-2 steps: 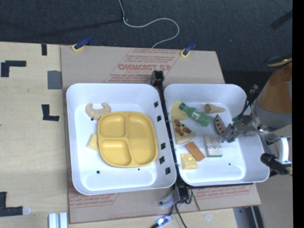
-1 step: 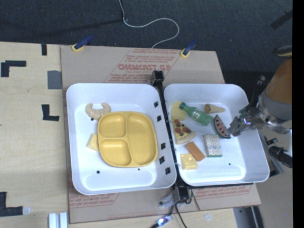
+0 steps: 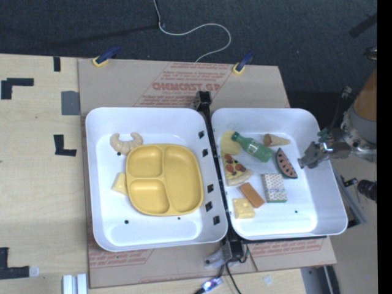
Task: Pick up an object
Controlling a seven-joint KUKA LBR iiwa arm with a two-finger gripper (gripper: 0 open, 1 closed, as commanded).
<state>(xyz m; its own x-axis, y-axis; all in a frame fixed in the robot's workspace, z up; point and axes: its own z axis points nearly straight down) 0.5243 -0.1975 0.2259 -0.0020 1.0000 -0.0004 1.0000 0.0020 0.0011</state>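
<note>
two shallow white bins are seen side by side on a cardboard sheet (image 3: 184, 81) laid over the bench. the right bin (image 3: 306, 216) is taken as the landmark. the gripper (image 3: 312, 154) is seen at this bin's right wall, about midway along it, with the arm's grey wrist (image 3: 358, 130) reaching in from beyond that wall. whether the jaws are apart or together cannot be told, as the tip is small and dark, and nothing is seen between them.

inside the right bin, a watermelon slice (image 3: 286, 163) is found just beside the gripper, toward the bin's middle. a green bottle (image 3: 251, 147) is laid tilted in the far half, with a small tan wedge (image 3: 276, 141) near it. a pizza slice (image 3: 235, 169) is seen against the bin's left wall, over a pale yellow piece (image 3: 227, 143). a small printed box (image 3: 274, 187) is placed near the centre, an orange-brown block (image 3: 251, 195) just left of it, and a pale yellow cheese-like piece (image 3: 243, 208) toward the near left corner.

left of the right bin, the left bin (image 3: 104, 225) is seen holding a yellow divided plate (image 3: 164, 179), a croissant (image 3: 125, 142) at the plate's far left, and a yellow wedge (image 3: 119, 183) touching the plate's left edge.
</note>
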